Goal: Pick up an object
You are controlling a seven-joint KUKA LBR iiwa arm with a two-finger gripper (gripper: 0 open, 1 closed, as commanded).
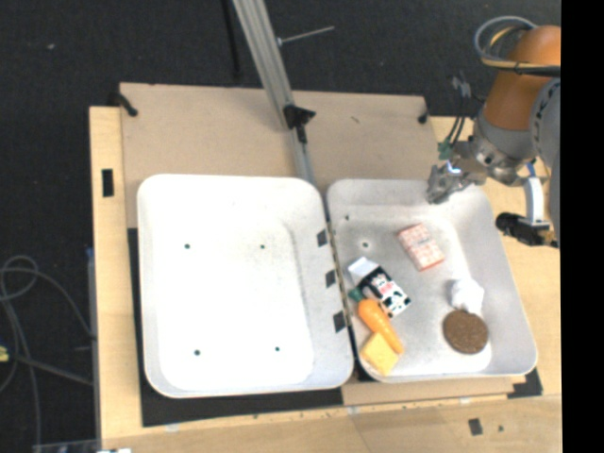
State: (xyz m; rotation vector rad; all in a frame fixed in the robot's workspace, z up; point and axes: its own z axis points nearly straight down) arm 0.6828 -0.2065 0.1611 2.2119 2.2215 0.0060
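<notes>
Gripper is hanging over the right bin's far rim; finger state: cannot tell. Pink packet is lying just below it; brown disc farther down.

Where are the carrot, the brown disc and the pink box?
carrot [377, 320]: camera view, middle of its orange body.
brown disc [465, 331]: camera view, centre of its top face.
pink box [420, 246]: camera view, centre of its top face.
</notes>
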